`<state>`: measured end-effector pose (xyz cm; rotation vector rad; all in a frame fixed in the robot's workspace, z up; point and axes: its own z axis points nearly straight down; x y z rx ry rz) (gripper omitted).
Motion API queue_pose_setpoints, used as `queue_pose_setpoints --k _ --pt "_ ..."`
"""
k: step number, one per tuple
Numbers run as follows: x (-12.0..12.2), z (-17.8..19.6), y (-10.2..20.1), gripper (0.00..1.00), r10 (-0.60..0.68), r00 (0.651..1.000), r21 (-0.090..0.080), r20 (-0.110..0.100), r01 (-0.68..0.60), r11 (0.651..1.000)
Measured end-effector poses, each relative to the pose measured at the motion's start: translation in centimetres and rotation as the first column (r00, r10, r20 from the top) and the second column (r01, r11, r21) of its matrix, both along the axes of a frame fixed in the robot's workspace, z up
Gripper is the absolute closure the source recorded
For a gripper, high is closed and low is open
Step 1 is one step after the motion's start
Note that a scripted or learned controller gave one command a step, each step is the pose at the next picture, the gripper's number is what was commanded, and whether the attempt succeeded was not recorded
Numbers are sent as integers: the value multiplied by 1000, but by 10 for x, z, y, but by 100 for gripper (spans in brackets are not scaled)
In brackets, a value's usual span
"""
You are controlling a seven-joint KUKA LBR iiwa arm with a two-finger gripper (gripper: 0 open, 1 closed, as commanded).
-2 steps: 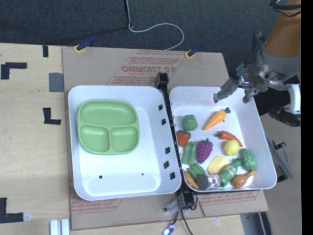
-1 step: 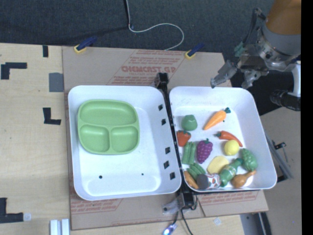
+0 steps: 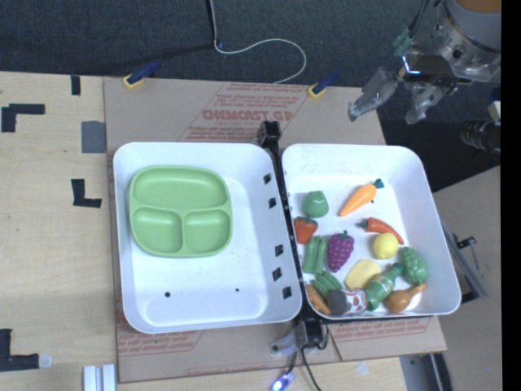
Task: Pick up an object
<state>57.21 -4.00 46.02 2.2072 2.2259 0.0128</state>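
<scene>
Just 2 bins [image 3: 142, 300], 1 tray [image 3: 180, 211]

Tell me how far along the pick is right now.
Nothing is picked yet. The gripper hangs open above the bench, beyond the right bin, with nothing between its fingers. The carrot, grapes and other toy foods lie in that bin. Descent and grasp remain.

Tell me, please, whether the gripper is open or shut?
Open: the gripper's two fingers are spread apart above the bins, with nothing between them.
</scene>
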Motion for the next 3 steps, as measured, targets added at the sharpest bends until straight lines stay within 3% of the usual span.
queue_pose_setpoints --k 1,2,3 --pt "-52 -19 62 0 0 1000 1 -15 0 1000" --pt "-75 -85 106 0 -3 1000 -1 -20 3 1000" --pt "-73 -72 104 100 -4 1000 -2 -14 4 1000"
